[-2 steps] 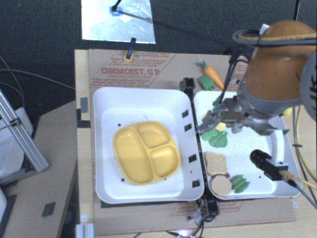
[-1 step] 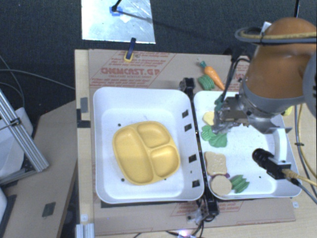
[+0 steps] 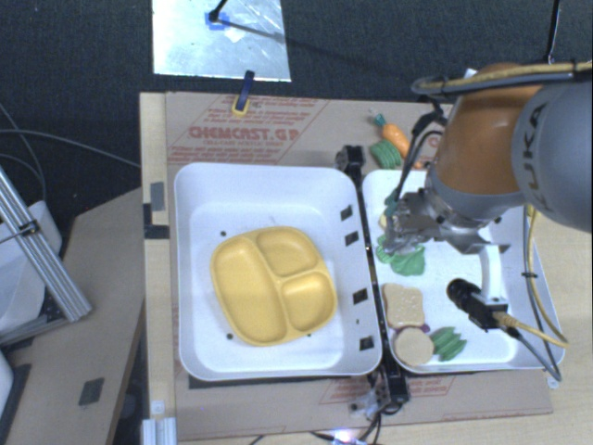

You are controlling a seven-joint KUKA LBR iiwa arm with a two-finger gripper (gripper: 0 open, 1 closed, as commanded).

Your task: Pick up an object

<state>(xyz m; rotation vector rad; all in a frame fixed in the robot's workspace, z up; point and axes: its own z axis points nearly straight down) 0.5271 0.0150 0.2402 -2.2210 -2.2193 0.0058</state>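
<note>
My gripper (image 3: 400, 237) is low in the right bin (image 3: 519, 355), at its left side, right over a green leafy toy (image 3: 408, 261). Its metal fingers are dark and blurred against the toy. In front of it lie a slice of toy bread (image 3: 403, 304), a round tan cracker (image 3: 413, 347) and a green pea pod (image 3: 448, 343). A carrot (image 3: 397, 135) and another green piece (image 3: 385, 154) sit at the bin's far edge. The grey and orange arm (image 3: 491, 146) hides the bin's middle and back.
The left bin (image 3: 199, 207) holds a yellow divided plate (image 3: 273, 284). Black clips (image 3: 350, 159) run along the seam between the bins. A black cable plug (image 3: 473, 306) hangs from the arm over the right bin. A foil sheet (image 3: 220, 24) lies beyond the bench.
</note>
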